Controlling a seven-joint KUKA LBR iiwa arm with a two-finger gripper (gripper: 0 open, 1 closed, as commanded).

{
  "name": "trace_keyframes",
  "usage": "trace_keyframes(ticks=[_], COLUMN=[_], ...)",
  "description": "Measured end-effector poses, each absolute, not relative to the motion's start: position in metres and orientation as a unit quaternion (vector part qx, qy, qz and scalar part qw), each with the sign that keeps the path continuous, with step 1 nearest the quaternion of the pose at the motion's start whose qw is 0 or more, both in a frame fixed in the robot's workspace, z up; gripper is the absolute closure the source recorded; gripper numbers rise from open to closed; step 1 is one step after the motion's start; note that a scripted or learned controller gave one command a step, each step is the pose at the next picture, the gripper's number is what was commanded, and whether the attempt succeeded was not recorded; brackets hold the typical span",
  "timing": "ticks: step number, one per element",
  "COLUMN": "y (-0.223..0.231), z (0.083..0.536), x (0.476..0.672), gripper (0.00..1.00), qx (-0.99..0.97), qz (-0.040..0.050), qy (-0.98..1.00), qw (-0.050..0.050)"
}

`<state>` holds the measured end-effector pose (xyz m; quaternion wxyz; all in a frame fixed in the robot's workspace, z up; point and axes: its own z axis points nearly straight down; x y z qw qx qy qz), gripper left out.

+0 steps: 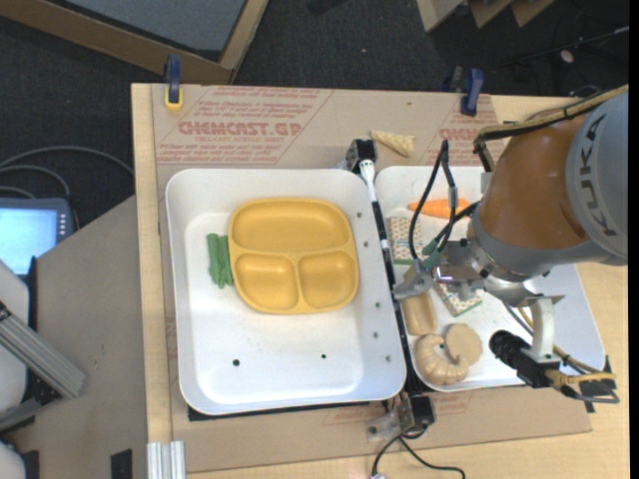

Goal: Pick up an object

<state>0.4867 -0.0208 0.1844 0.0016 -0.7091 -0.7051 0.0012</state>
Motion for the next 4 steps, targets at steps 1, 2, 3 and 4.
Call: trace_keyframes(ticks=[1, 2, 3, 4], y=[0.022, -0.049, -0.096, -0.039], z=[0.184, 0.184, 0.141, 0.272], x=[0.478, 0.479, 0.507, 0.479], gripper=[0.0, 0.0, 0.0, 0.0], qx=[-0.706, -0.708, -0.708, -0.705], qz=[0.0009, 0.0005, 0.0004, -0.0029], qy=[-0.708, -0.706, -0.706, -0.709], qw=[0.002, 0.0, -0.001, -0.003])
